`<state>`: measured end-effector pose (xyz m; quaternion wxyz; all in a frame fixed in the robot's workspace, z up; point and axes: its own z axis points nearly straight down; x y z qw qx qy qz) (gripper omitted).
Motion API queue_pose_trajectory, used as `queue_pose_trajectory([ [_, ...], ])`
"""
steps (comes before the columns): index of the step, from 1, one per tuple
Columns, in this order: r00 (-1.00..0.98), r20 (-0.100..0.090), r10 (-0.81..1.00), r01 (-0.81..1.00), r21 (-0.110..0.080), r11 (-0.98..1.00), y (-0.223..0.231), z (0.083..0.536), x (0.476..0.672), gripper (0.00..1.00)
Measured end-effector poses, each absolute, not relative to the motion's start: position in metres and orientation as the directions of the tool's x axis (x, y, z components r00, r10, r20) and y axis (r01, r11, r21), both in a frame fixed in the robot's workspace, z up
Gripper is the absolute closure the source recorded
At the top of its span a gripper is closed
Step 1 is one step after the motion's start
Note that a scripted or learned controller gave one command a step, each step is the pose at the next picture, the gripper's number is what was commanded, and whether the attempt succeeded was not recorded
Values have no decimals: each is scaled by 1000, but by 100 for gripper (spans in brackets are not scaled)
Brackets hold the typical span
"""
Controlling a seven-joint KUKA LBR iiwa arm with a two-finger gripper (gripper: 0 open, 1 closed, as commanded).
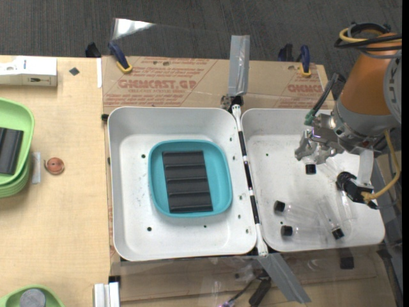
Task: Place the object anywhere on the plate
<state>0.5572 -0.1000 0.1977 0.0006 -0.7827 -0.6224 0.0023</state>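
Note:
A teal plate (222, 179) sits in the middle of the left bin (128, 190). A black ridged rectangular object (186, 181) lies flat on the plate, covering most of its centre. My gripper (311, 155) hangs over the upper part of the right bin (268, 139), well to the right of the plate. Its fingers (300, 151) stand apart and hold nothing. A small black piece (310, 168) lies just below them on the bin floor.
Several small black pieces (279, 206) with clear plastic parts are scattered across the right bin's floor. The ridge where the two bins meet (243, 165) separates gripper and plate. Green dishes (16, 149) stand on the wooden bench at far left.

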Motion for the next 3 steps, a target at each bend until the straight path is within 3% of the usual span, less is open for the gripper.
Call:
queue_pose_trajectory([
  [1, -21, 0, 1000, 1000, -5, 21, -63, 190, 532, 100],
  [2, -257, 1, 966, 966, -4, 257, 2, 190, 504, 100],
  [3, -387, -1, 922, 922, -3, 387, 89, 190, 538, 100],
])
